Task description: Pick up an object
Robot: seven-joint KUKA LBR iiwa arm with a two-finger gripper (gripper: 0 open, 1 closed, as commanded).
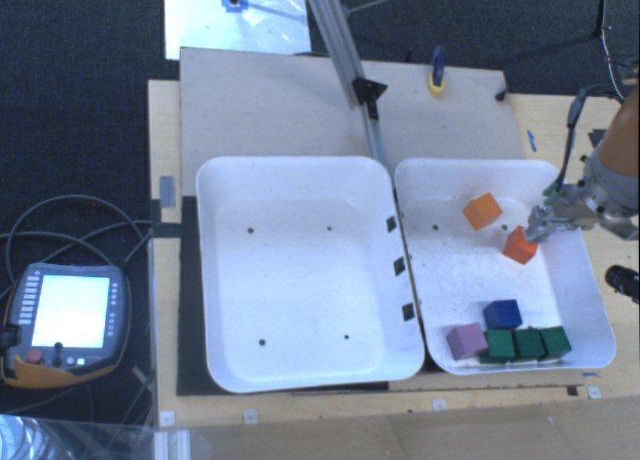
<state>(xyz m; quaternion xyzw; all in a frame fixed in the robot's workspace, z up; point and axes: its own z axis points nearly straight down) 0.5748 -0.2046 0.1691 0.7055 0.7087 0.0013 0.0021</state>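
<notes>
Red block (519, 246) touching pincer (536, 229) tips, right bin (590, 293), near orange cube (482, 211).

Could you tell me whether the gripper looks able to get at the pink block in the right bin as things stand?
Probably yes: the pink block lies uncovered at the near edge, only a green block touching one side, and the gripper sits above the same bin.

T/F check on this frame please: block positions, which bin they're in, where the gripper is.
1. All blocks lie in the right bin. True.
2. The gripper is over the left bin. False: it is over the right bin, beside the red-orange block.
3. The blue block sits by the green blocks. True.
4. The pink block is at the bin's far edge. False: near edge.
5. The orange block is stacked on another. False: it lies alone.
</notes>
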